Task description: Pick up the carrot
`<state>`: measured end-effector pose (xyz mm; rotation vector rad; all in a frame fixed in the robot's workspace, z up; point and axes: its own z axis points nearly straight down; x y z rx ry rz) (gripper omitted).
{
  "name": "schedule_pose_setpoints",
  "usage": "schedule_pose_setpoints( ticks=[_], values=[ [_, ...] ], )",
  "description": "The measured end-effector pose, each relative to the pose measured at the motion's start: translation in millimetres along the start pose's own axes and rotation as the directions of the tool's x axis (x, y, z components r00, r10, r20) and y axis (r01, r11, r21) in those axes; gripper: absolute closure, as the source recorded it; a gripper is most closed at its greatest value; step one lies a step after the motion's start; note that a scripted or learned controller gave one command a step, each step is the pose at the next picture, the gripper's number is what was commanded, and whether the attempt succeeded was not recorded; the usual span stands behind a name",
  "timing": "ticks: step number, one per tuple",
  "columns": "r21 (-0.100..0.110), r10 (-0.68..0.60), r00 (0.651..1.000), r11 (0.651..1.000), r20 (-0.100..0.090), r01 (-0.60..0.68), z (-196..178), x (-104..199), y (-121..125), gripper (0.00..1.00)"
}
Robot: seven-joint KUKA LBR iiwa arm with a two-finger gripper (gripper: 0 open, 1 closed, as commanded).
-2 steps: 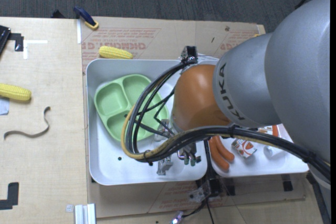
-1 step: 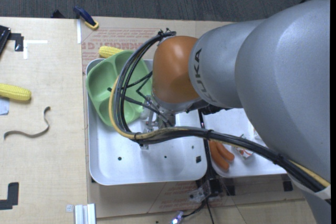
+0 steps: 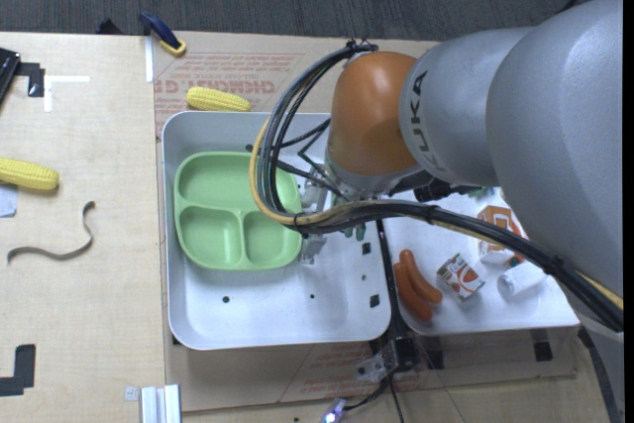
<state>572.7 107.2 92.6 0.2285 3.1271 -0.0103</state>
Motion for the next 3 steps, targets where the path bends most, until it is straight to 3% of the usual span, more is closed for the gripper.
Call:
schedule_pose_setpoints(
  ticks=[1, 2, 3],
  values=[
    [0.013, 0.009, 1.000, 1.000, -0.027, -0.008, 5.6, -58.2, -2.5, 0.00],
    [0.012, 0.218, 0.976, 0.976, -0.010, -0.217, 5.0, -76.6, 30.6, 0.00],
    [-0.001, 0.554, 0.832, 0.832, -0.005, -0.554, -20.0, -47.4, 30.6, 0.00]
  ],
)
